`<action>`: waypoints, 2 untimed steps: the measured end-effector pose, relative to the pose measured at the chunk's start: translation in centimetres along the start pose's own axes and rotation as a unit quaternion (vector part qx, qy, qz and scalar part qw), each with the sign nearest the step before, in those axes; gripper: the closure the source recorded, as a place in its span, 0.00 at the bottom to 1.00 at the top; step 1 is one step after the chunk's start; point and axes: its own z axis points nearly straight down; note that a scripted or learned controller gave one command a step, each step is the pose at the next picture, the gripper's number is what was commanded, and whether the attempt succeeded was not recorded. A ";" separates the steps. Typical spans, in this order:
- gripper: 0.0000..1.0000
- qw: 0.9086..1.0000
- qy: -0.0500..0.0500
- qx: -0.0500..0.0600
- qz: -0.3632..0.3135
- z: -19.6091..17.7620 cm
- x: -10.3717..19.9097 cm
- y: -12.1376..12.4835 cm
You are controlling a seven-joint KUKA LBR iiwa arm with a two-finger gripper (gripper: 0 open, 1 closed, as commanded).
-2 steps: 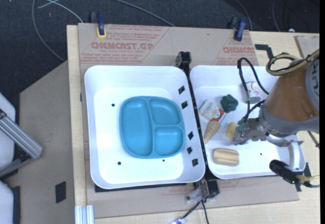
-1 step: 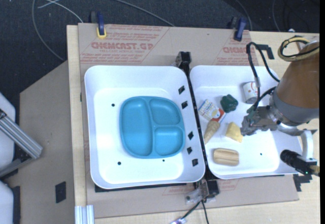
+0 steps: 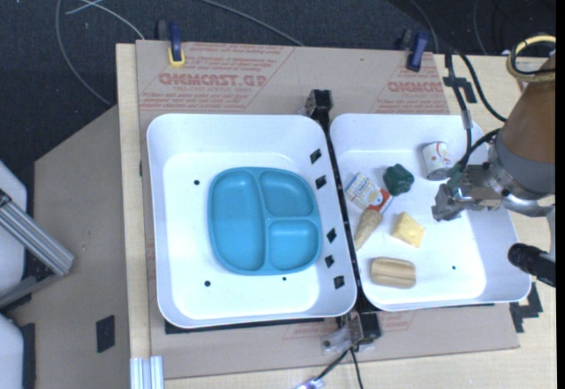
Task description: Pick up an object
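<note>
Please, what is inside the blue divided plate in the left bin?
The blue divided plate lies in the left bin; its three compartments look bare. The bin floor beneath the plate is covered and cannot be seen.

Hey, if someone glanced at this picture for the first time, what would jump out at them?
Probably the bright blue divided plate in the middle of the left bin. Next, the cluster of small items in the right bin: a dark green piece, a yellow wedge and a tan bread roll. The arm's claw hangs over that bin's right side.
</note>
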 end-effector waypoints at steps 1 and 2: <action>1.00 1.000 0.002 0.002 -0.003 -0.7 6.2 1.3; 1.00 1.000 0.002 0.004 -0.003 -0.3 12.1 1.6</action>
